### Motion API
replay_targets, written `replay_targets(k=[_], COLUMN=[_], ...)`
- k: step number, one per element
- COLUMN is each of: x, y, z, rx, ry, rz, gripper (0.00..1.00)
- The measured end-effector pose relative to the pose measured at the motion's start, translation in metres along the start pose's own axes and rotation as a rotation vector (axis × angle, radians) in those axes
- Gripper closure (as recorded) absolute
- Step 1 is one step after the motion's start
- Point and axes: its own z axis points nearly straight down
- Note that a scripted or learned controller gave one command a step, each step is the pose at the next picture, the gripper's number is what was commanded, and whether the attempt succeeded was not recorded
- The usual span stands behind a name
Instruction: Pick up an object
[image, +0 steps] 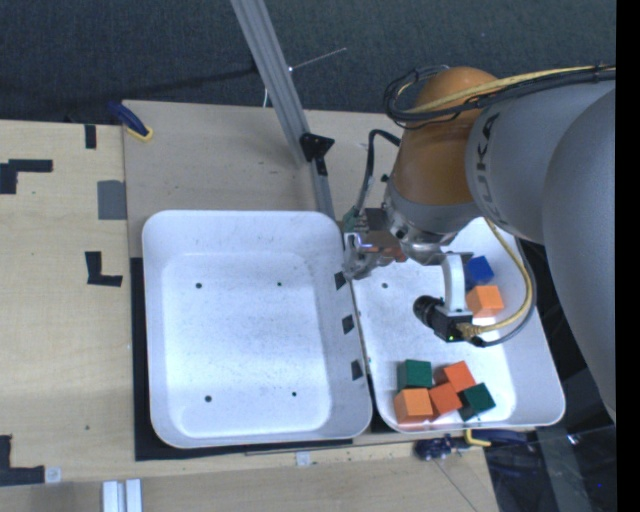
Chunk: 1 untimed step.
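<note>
1. Camera view: the right bin (545, 395) is taken as the landmark, and the blocks, any of which would serve as the object to be picked up, are all found inside it. A cluster of five is seen at its near end: a green block (414, 374), an orange block (413, 404), a red-orange block (458, 377), a second red-orange block (445, 399) and a dark green block (477, 399), packed touching one another

2. Camera view: a blue block (479, 269) and another orange block (486, 299) are seen further up the right bin, near its right wall, one just beside the other

3. Camera view: the gripper (362, 252) is placed at the right bin's left rim, at its far end, well apart from the near cluster; whether it is spread or pressed together cannot be told, and no block is seen in it

4. Camera view: the left bin (165, 240) lies alongside the right bin, touching its left rim

5. The step in hand is judged to be the approach, with nothing yet grasped

6. For the next move, travel into the right bin would be called for, and the blue and orange pair would be easier to isolate than the packed cluster
</note>
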Motion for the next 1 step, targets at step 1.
replay_targets(k=[1], x=[0.0547], y=[-0.0145], z=[0.0091], rx=[0.000], ry=[0.000], rz=[0.000], gripper=[1.00])
